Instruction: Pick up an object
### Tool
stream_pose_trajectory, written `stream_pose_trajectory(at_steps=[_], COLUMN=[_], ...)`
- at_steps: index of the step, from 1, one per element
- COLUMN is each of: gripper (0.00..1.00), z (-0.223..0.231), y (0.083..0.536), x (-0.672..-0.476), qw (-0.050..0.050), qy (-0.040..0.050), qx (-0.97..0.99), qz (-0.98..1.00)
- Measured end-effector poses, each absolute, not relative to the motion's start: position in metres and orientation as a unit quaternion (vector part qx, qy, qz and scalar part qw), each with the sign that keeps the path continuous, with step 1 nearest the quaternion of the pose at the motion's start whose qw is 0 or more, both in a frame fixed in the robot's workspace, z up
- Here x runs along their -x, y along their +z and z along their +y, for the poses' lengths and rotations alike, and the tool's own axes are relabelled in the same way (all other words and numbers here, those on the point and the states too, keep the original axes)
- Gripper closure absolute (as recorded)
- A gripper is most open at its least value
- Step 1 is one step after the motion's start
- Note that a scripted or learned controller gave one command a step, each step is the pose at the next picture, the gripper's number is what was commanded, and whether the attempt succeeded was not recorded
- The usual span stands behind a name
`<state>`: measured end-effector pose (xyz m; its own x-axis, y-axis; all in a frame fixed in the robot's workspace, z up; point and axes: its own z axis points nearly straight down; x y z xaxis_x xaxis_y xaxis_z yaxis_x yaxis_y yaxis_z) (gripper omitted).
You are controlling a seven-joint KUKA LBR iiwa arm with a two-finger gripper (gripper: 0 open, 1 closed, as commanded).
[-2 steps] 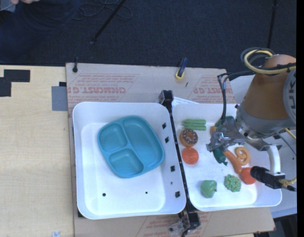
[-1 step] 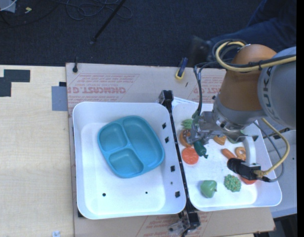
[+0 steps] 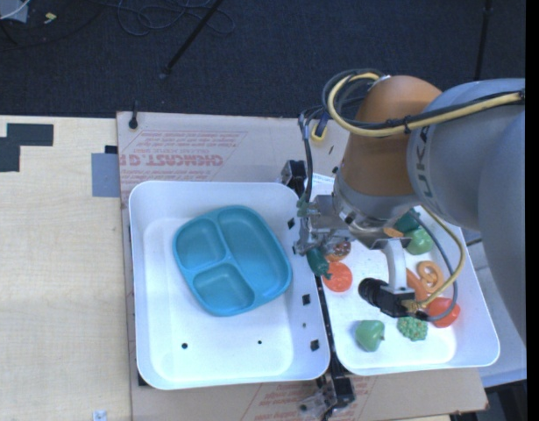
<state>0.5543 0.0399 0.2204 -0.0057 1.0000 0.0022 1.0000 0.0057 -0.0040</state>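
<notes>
A pale wooden surface seen from above carries a printed cardboard sheet, and two shallow white bins stand side by side on that sheet. The grey arm, with its orange band, reaches in from the right of the view and bends down over the inner edge of the right-hand bin. The left-hand bin holds a blue plate with three compartments, lying flat and turned at a slant. The gripper hangs close to the wall where the two bins meet, just inside the right-hand one; whether it is open or closed, or holds anything, cannot be told. The small toy foods to be picked all lie in the right-hand bin. An orange disc sits just below and beside the gripper. Farther right are an orange curled piece and a flat red piece, close together. A green pepper and a broccoli floret lie near the bin's front edge, and a green lump rests close under the arm.
</notes>
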Motion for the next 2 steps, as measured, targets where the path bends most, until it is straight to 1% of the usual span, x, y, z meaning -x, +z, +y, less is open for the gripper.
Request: stream_pose_trajectory(at_steps=[1,2], gripper=[1.00,1.00], z=[0.027,0.024], y=[0.217,0.237], x=[-0.561,-0.556], qw=[0.001,0.001], qy=[0.0015,0.0006], qx=[0.708,0.707], qz=[-0.707,-0.707])
